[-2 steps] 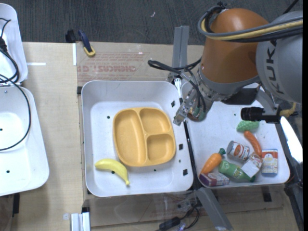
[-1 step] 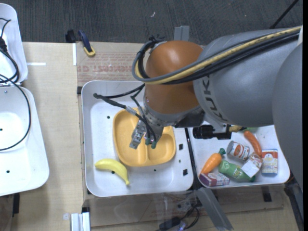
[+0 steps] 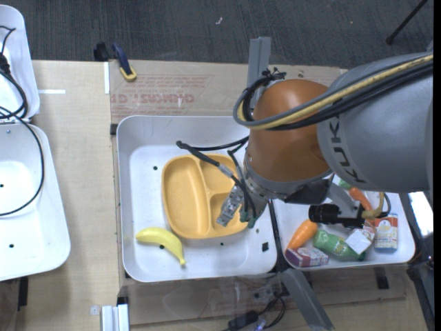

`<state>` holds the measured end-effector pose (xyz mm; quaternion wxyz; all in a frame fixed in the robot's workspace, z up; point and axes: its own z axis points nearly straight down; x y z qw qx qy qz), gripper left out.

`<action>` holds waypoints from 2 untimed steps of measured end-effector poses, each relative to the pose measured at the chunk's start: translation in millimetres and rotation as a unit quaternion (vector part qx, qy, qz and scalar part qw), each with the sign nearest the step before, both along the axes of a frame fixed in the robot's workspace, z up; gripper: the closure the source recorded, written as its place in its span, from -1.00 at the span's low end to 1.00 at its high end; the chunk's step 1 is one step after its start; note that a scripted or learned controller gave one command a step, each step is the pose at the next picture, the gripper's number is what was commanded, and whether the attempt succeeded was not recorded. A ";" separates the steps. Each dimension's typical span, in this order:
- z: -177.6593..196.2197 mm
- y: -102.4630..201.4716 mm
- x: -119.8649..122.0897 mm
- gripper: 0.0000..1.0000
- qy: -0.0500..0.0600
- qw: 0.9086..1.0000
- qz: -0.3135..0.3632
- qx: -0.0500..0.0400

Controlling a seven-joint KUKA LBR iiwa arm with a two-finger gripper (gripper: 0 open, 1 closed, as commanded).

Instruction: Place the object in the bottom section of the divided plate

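Gripper [image 3: 231, 209] hanging over divided plate [image 3: 196, 195], bottom section; fingers' opening & any hold — can't tell. Banana [image 3: 163, 240] lying below-left of gripper.

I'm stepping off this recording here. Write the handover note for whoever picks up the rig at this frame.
Gripper: low over the yellow divided plate in the left bin, above the plate's bottom section on its right side. Whether its fingers hold anything cannot be told from this view.
Things: a banana lies on the bin floor beside the plate's lower left edge. The right bin holds a carrot, a green packet and small cartons.
Done: nothing visibly resting in the bottom section.
Left: confirm what the gripper carries, then get the object placed there.
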<state>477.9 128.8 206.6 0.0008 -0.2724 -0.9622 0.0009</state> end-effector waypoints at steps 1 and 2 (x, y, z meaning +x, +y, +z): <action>-78.6 32.1 36.2 1.00 0.000 1.000 -0.030 0.000; -22.8 30.4 35.8 1.00 -0.001 0.999 -0.052 0.000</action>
